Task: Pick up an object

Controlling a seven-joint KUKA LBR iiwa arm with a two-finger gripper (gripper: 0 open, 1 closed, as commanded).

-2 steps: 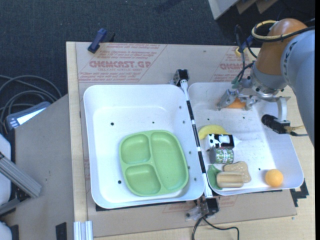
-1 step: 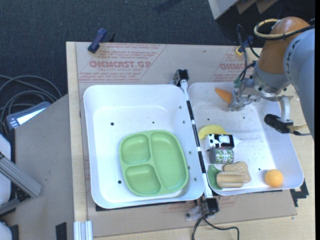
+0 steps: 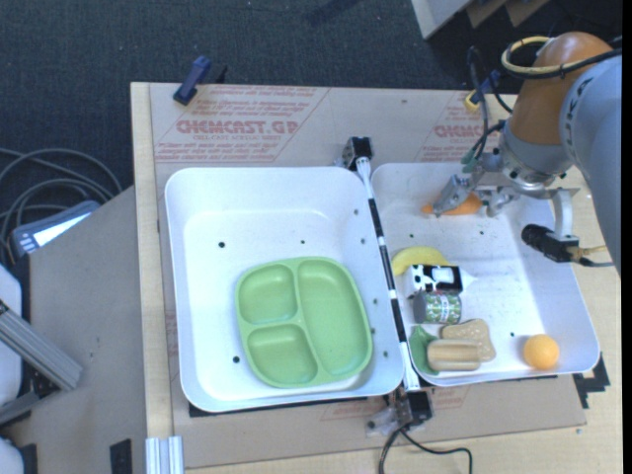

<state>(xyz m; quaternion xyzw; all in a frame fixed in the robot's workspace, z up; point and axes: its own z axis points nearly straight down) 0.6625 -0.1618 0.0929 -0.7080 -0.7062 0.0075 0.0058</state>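
A wooden bench (image 3: 296,117) seen from above at a slant carries two shallow white bins side by side. The left bin (image 3: 197,205) holds a light green divided tray (image 3: 301,321) lying flat toward its near half. The right bin (image 3: 553,294) holds a cluster of small things along its left wall: a yellow banana-like piece (image 3: 417,258), just below it a black-and-white carton (image 3: 435,278), then a green can (image 3: 437,308) on its side, then a tan bread-like piece (image 3: 461,347) resting on a small green dish (image 3: 419,352) at the near left corner. A small orange ball (image 3: 540,351) sits apart, near the bin's near right corner. The grey arm (image 3: 583,97) with its orange band enters from the right and bends down over the far part of the right bin. Its gripper (image 3: 462,197) hangs low near the far wall, fingers pointing left and slightly toward the viewer. Right at the fingertips lies a small orange object (image 3: 449,206), carrot-like, its long axis running roughly left to right across the bin. It sits touching or just beside the fingertips, partly hidden by them, so it is not possible to tell whether the fingers are spread or closed, or whether they grip it. This orange object looks like the likely target, being far nearer the gripper than the cluster, which lies well apart toward the viewer and to the left.
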